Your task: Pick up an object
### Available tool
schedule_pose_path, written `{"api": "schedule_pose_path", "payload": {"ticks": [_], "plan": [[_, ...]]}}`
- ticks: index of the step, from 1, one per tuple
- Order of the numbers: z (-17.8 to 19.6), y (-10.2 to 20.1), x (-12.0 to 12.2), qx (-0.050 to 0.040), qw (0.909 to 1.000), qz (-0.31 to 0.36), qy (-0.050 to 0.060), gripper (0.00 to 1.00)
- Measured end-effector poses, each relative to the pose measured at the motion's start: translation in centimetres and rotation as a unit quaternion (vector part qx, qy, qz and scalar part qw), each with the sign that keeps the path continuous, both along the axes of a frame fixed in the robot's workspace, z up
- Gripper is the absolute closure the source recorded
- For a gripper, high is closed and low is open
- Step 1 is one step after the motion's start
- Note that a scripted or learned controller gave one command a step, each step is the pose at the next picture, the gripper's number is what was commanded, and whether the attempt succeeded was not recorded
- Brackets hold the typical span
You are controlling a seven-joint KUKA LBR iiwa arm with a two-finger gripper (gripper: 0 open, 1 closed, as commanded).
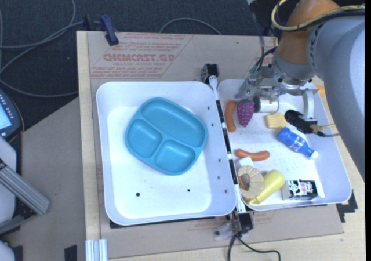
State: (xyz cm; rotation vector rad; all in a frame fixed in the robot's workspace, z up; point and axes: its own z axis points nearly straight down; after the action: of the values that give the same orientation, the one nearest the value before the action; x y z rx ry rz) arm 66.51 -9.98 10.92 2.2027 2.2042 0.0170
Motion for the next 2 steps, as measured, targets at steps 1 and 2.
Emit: {"api": "schedule_pose_path", "payload": {"ticks": [1, 2], "plan": [[1.4, -0.01, 0.3, -0.0019, 1.0, 0.002, -0.006, 1.0], [1.11, -0.01, 0.13, -0.0019, 1.0, 0.001, -0.002, 0.0]]}}
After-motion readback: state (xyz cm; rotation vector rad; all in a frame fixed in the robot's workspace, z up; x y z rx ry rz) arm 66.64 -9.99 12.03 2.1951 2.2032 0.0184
